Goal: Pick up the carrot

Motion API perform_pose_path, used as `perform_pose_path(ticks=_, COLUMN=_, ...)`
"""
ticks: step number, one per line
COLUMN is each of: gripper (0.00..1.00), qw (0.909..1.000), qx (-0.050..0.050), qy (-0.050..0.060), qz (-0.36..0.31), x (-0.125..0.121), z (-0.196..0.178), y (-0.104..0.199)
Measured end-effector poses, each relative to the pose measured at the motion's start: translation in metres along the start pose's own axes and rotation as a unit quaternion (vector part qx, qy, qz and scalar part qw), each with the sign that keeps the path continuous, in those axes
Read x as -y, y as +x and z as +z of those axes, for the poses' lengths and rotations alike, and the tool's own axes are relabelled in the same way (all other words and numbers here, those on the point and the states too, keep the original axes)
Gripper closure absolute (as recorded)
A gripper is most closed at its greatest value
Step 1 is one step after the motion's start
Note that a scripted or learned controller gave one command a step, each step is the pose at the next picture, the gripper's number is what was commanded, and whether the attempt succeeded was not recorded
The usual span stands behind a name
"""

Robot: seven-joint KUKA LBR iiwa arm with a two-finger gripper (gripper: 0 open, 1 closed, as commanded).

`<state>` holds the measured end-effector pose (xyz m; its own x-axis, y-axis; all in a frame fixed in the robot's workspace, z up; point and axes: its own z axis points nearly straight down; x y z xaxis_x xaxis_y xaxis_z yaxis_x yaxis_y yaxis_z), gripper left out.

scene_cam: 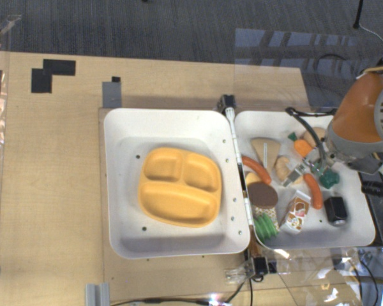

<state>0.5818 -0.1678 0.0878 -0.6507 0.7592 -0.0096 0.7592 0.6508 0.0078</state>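
Note:
The carrot point(302, 147) is a short orange piece with a green top, lying near the back of the right bin point(364, 234). My gripper point(311, 164) hangs over the middle of that bin, just in front of the carrot and slightly to its right. The grey and orange arm point(364, 116) reaches in from the right. Nothing visibly hangs from the gripper.
The right bin also holds two red-orange sausages point(254, 169) point(315, 190), a tan wedge point(266, 148), a brown disc point(263, 194), a green item point(265, 225), a small carton point(297, 214), a teal piece point(330, 179) and a black block point(336, 210). A yellow divided plate point(180, 187) lies in the left bin point(121, 234).

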Motion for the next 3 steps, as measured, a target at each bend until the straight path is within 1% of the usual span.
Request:
perform_pose_path(ticks=1, gripper=0.00, qw=0.9875, qx=-0.009, qy=0.006, qz=0.157, x=-0.025, z=0.001, y=-0.015)
perform_pose_path(ticks=2, gripper=0.00, qw=0.9488, qx=-0.001, qy=0.002, qz=0.316, x=-0.019, z=0.002, y=-0.060)
perform_pose_path(ticks=3, gripper=1.00, qw=0.9505, qx=0.002, qy=0.000, qz=0.311, x=-0.021, z=-0.010, y=-0.061)
